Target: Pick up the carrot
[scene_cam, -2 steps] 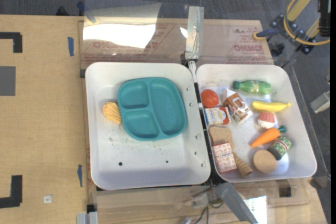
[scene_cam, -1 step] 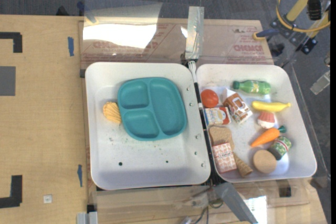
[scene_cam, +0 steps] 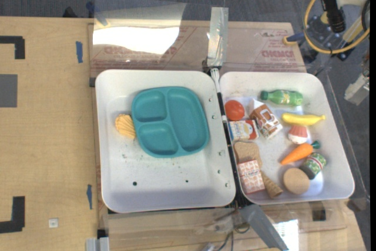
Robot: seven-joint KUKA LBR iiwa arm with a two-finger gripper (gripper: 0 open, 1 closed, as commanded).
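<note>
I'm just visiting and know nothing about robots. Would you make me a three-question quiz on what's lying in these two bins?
1. True or false: the carrot lies in the right bin.
2. What lies in the left bin beside the teal plate? A) a banana B) a yellowish shell-shaped piece C) a green bottle
3. Fill in: the fruit just above the carrot, by the right bin's far side, is a yellow ____.

Key:
1. True.
2. B, the shell-shaped piece touches the plate's left edge.
3. Banana; the green bottle lies above it.
</note>
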